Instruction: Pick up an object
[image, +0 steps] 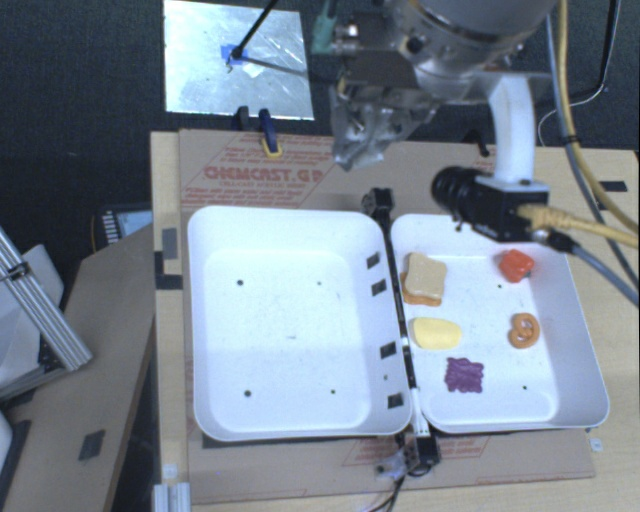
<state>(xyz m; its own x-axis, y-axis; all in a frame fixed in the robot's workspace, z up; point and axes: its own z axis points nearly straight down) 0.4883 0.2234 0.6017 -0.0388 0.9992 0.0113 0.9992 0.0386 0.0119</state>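
Observation:
My gripper (362, 140) hangs high above the bench's back edge, behind the two bins and over the cardboard sheet. Nothing shows between its fingers. In the right bin (570, 345) lie a slice of toast (425, 279), a pale yellow lump (437, 333), a purple bunch of grapes (464, 375), a small pretzel (523, 330) and a red-orange piece (516, 265). All of them sit well below and to the right of the gripper.
The left bin (285, 320) stands beside the right one, joined along a black clipped seam (392, 300). A cardboard sheet (250, 172) lies behind the bins. A shiny metal plate (235, 60) lies at the back left. An aluminium rail (40, 310) leans at the far left.

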